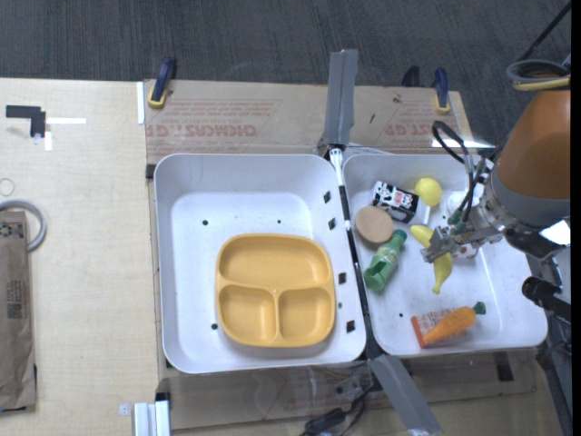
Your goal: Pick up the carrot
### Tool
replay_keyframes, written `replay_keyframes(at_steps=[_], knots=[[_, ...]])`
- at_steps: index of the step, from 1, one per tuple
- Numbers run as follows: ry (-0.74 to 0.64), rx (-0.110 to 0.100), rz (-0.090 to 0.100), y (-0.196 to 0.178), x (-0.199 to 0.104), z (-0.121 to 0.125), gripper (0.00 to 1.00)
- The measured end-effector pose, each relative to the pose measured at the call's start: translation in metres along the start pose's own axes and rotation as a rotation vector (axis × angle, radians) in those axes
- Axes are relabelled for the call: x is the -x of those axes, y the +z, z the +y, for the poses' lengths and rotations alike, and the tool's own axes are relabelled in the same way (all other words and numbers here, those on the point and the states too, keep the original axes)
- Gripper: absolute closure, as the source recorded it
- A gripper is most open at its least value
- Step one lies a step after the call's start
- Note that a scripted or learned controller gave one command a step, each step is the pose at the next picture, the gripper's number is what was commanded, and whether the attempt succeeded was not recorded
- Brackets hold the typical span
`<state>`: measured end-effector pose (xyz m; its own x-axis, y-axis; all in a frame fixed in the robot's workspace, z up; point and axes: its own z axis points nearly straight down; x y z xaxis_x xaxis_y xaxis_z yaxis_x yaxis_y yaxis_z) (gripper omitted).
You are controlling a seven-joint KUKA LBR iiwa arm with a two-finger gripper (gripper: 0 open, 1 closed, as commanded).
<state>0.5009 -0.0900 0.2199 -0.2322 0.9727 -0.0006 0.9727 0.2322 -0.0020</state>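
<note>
From above, the grey two-finger gripper (451,242) hangs low in the right-hand shallow white bin (517,334), fingers pressed near together upon the top end of a yellow plastic banana (440,273). The orange plastic carrot (446,325) (green-tipped) lies below the fingers, apart from them, near the bin's front wall. Left of the fingers lie a green plastic bottle (384,262) and a round tan disc (373,225).
</note>
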Motion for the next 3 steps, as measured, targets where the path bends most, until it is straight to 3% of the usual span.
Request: replay_keyframes(at_steps=[1,2,3], knots=[[-0.188,0.001,-0.001,-0.014,0.041,-0.002,1.0],[-0.2,-0.001,0.001,0.024,-0.011,0.012,1.0],[-0.104,0.0,0.0,0.046,0.046,-0.035,1.0]])
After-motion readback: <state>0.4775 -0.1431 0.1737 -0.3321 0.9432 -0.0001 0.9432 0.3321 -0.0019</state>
